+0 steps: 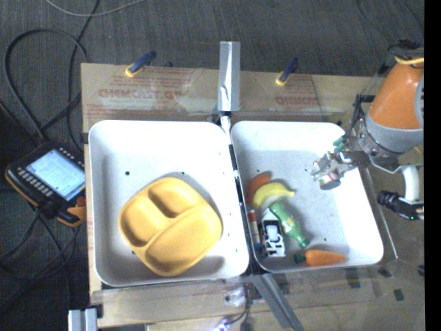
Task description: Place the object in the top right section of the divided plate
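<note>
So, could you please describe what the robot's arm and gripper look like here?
The grey arm has a rounded orange band above the wrist. Its small metallic silver gripper carries a green detail near its base, and a black cable fitting sits beside the arm.

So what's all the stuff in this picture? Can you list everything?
Bins: two, white, side by side on the bench.
Divided plate: one, yellow, left bin.
Banana: one, yellow, right bin.
Bottle: one, green, beside the banana.
Carrot: one, orange, right bin's near edge.
Red item: one, behind the banana; kind unclear.
Clamps: two, blue and yellow, bench's far edge.
Handheld controller: one, orange-edged, left of the bench.
Gripper: one, over the right bin.
</note>
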